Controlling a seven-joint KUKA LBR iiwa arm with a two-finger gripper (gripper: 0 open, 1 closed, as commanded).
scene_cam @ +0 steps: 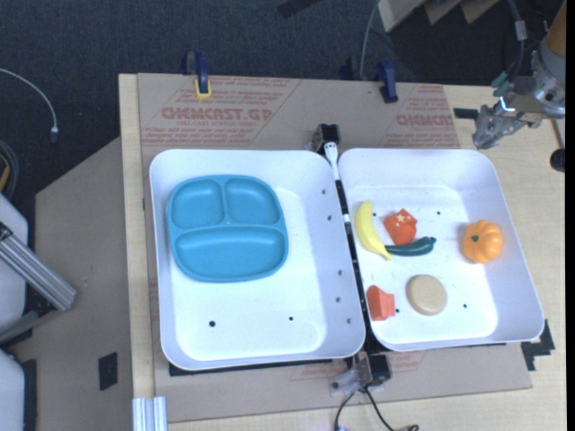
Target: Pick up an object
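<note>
Orange pumpkin [482, 241] sits by the right bin's [517, 277] far wall; my end effector [490, 126] hovers beyond that bin's top corner, grip state unclear.

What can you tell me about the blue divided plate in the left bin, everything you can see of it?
The blue three-compartment plastic-looking plate is a rounded rectangle with a smooth, matte light-blue surface. Raised ridges split it into two smaller compartments along the far side and one wide compartment along the near side. All three compartments hold nothing. It lies flat and right side up on the floor of the left shallow white bin, in the far-left part, slightly rotated. Only the bin floor touches it.
</note>
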